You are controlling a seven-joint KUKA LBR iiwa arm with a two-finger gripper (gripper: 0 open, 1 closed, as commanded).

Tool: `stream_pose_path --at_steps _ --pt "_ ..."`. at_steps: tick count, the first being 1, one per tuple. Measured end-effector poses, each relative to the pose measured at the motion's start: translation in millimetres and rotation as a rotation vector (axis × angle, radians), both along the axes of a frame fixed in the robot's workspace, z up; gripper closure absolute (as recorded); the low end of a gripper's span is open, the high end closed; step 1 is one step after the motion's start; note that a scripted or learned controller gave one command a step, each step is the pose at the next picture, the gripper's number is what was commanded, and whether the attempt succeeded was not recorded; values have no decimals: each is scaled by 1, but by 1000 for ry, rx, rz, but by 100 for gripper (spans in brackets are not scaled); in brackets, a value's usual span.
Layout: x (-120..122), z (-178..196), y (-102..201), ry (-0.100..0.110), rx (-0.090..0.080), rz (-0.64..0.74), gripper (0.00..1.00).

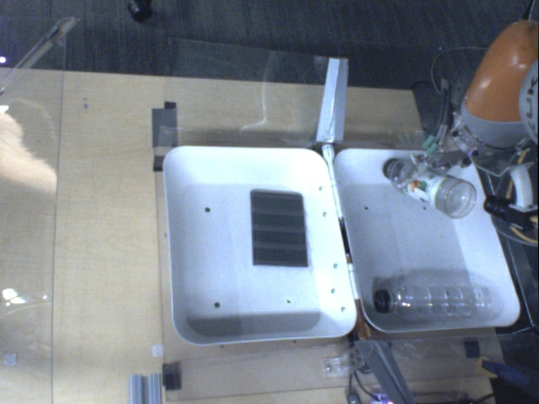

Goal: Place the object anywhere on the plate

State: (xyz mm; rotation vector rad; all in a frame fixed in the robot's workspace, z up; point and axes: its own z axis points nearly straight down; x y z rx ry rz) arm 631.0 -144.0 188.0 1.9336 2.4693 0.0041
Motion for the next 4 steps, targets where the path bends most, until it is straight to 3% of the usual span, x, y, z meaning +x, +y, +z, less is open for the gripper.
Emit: stream_pose_path --at_steps 1,2,3,4 --pt "31 38 41 -1 -1 279 100" --pt "4 74 101 -1 -1 441 100" --pt "-34 78 164 1 0 411 100" --pt "-32 89 164 -5 0 412 100"
